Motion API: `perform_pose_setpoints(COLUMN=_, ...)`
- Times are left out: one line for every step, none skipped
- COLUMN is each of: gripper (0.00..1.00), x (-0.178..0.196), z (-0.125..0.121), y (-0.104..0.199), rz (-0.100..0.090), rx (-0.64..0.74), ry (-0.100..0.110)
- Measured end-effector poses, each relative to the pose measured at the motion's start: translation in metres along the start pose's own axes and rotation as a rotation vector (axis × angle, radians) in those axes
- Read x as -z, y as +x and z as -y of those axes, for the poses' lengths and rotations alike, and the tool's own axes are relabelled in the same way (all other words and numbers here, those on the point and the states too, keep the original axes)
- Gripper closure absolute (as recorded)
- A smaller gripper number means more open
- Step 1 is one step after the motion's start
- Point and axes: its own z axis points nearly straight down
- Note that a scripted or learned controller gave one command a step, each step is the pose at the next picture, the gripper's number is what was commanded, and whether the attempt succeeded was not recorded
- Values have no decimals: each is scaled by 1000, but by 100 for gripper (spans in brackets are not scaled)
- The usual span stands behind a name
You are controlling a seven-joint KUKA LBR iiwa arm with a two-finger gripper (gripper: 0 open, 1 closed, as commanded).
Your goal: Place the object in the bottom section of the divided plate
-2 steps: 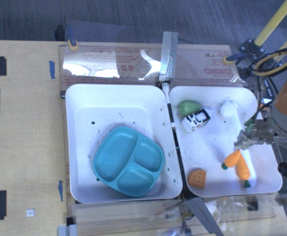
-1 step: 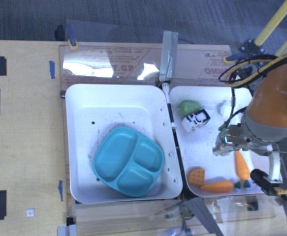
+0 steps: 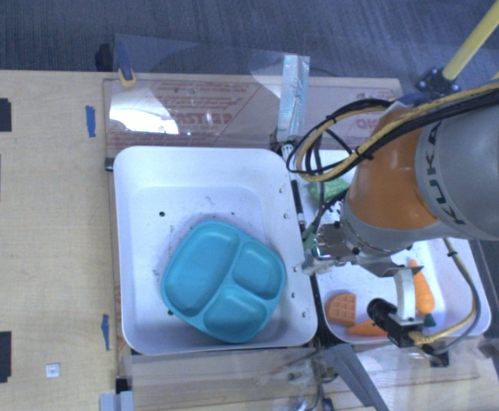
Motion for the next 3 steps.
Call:
perform_pose_setpoints(gripper=100, x=0, z=-2, y=54, rz=2, rx=251, ry=-1)
perform_pose_setpoints(gripper=0, x=0, z=-2, y=54, rz=2, rx=251, ry=-1)
perform_pose_setpoints(gripper=0, x=-73, z=-4, y=124, rz=0, rx=305, ry=1)
